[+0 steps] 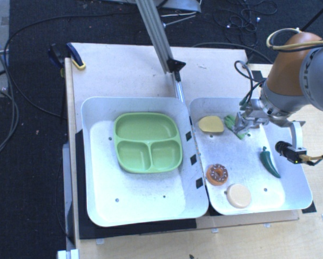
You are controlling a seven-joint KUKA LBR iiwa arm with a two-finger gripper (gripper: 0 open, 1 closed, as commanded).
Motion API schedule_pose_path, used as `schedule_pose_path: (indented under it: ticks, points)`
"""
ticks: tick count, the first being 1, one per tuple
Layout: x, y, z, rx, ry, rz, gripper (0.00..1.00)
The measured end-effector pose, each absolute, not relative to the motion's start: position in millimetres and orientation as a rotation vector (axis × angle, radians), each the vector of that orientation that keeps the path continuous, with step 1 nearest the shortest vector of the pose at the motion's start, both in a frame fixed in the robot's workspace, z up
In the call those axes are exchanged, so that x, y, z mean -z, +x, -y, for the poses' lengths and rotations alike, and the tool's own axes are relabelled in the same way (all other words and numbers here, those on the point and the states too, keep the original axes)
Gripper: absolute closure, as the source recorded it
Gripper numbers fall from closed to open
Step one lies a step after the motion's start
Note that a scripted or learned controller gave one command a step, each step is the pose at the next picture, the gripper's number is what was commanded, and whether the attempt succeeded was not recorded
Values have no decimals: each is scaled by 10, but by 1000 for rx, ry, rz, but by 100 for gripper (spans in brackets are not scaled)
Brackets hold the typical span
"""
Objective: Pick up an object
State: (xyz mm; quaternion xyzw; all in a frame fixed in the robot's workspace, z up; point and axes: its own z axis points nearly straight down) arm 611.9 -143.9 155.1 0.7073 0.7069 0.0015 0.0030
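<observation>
In the camera view, two shallow white bins are seen side by side on the pale wooden bench (123,63): the left bin (96,198) carries a light green plastic tray (148,142) with three compartments, set in the upper middle of that bin, and the right bin (291,196) carries the loose things. In the right bin, a flat yellow rounded piece (211,124) lies toward the upper left, a small orange-brown ring like a toy doughnut (217,174) lies lower down near the left wall, a cream-coloured round disc (239,195) lies just below and to the right of the ring, and a dark green curved piece like a toy pepper (269,162) lies at the right of centre. The tool (241,127) is lowered into the upper part of the right bin, just to the right of the yellow piece, and a small bright green object (230,124) is seen at its tip. Whether the tool is apart or together cannot be told, nor whether the green object is gripped or merely beside it. From here, a lift could well come up with nothing if the small green object sits off-centre at the tip. The yellow piece lies close enough to be nudged aside by any sideways shift.
</observation>
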Motion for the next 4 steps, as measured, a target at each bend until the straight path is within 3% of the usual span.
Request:
schedule_pose_path:
  ticks: [2, 4]
  points:
    - [-2522, 6146, 1416, -6, 2214, -2219, 100]
    - [-2605, 6092, 371, -2, 2214, -2231, 100]
